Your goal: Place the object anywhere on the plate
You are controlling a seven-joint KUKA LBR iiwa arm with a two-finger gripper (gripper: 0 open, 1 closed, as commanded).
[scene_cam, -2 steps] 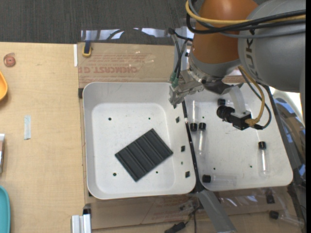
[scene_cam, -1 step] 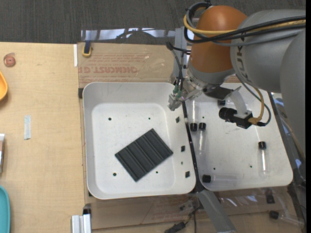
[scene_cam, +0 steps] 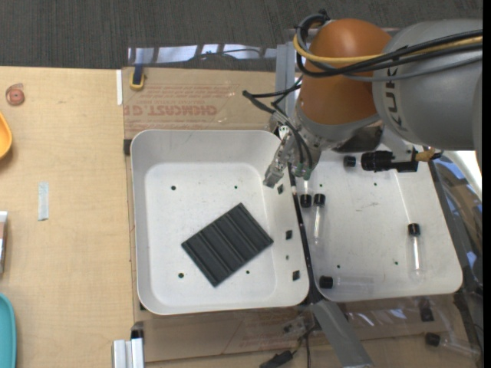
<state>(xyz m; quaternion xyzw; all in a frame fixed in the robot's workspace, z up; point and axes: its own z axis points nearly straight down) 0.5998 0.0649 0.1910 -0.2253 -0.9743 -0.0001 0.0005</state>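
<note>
Gripper (scene_cam: 285, 165) poised over upper right corner of left bin (scene_cam: 146, 205), by the wall shared with right bin (scene_cam: 437, 274); finger opening and contents not discernible. Dark ribbed plate (scene_cam: 228, 244) flat, askew, on left bin floor, below-left of gripper, well apart

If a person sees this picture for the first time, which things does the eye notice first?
First, the big grey arm with an orange band at the upper right, its tool hanging over the wall between the two shallow white bins. Next, the dark ribbed rectangular plate lying at a slant in the left bin.
</note>
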